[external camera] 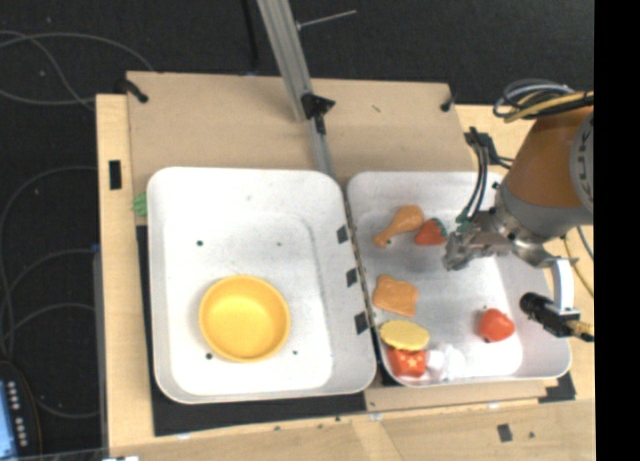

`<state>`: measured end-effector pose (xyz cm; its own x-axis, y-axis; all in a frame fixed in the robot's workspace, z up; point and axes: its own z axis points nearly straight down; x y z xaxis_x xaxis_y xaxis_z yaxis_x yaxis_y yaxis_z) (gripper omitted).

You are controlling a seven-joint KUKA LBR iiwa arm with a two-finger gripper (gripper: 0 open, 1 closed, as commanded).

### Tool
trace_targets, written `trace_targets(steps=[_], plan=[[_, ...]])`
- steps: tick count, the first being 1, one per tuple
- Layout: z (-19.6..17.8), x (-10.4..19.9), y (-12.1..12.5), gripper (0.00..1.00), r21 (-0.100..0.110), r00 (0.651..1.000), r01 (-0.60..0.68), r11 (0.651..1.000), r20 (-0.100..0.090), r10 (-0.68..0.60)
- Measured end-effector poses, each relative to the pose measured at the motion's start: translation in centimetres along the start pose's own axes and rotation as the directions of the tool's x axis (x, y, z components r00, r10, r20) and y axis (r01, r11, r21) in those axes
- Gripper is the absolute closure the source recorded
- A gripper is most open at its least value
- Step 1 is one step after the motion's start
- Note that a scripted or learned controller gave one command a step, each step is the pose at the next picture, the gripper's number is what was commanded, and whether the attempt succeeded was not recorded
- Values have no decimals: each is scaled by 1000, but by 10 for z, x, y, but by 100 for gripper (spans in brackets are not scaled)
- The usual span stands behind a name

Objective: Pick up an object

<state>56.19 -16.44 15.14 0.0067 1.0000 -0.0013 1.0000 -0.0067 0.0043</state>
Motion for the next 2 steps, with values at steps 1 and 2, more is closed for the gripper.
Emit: trace_targets(steps=[1, 2], plan=[[-44, -3, 1, 100, -2, 1000, 4, 1000, 0, -4], [-89, 1, 6, 100, -2, 1000, 10, 1000, 0, -10]])
